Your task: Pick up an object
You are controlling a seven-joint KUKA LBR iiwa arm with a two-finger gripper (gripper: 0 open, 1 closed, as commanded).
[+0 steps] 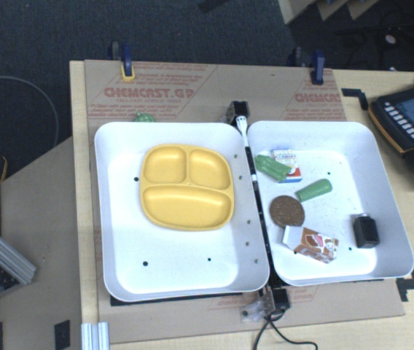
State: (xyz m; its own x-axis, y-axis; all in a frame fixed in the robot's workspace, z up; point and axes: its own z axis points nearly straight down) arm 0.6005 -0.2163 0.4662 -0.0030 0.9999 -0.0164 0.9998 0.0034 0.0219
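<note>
Two shallow white bins are sitting side by side on a brown board (pixel 192 86) that is covering the bench, their inner rims touching along the middle. The left bin (pixel 112 217) is holding a yellow divided plate (pixel 187 187), which is lying toward the bin's far edge. The things to pick are all lying in the right bin (pixel 382 173). A green cylinder (pixel 272 168) is resting near its far-left corner, partly over a small white and blue packet (pixel 287 155). A second green cylinder (pixel 313 190) is lying near the bin's middle, tilted. Just toward the near edge from it, a brown disc (pixel 286 211) is lying flat, and a crumpled brown and white wrapper (pixel 313 243) is lying close to the near edge. A small black block (pixel 365 231) is sitting toward the right edge, apart from the rest. Two blue clamps (pixel 127 55) (pixel 317 65) are gripping the board's far edge. Whether the hand is open or closed cannot be told.
</note>
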